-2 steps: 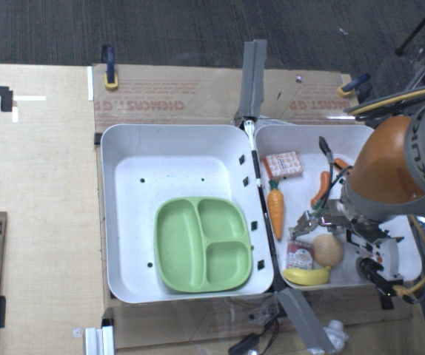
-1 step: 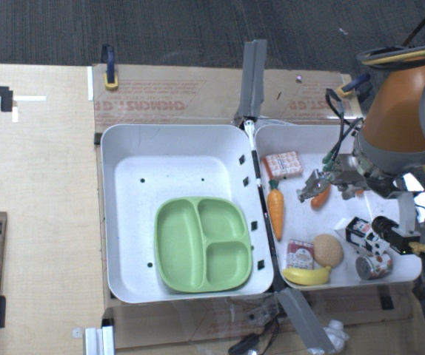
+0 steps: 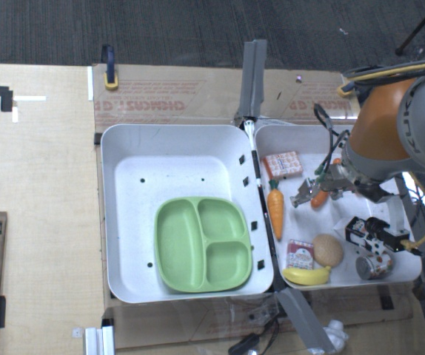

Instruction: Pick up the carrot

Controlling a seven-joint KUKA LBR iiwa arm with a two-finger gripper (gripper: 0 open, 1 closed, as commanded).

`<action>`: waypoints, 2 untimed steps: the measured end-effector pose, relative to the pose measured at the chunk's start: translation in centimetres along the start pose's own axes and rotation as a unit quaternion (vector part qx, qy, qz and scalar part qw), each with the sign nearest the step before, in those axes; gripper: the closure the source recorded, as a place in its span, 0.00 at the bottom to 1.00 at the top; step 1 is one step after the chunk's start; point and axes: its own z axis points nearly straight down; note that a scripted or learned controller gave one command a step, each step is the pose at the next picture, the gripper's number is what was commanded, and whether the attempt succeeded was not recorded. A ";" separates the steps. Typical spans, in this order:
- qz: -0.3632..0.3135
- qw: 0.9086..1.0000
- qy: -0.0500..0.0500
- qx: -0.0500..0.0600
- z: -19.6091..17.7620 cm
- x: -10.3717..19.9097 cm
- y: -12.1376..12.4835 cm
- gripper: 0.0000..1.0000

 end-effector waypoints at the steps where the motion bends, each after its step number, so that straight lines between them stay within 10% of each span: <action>1: -0.014 1.000 0.000 -0.001 1.2 -4.1 4.4 0.00; 2: -0.015 1.000 -0.001 0.000 0.4 -4.1 4.4 1.00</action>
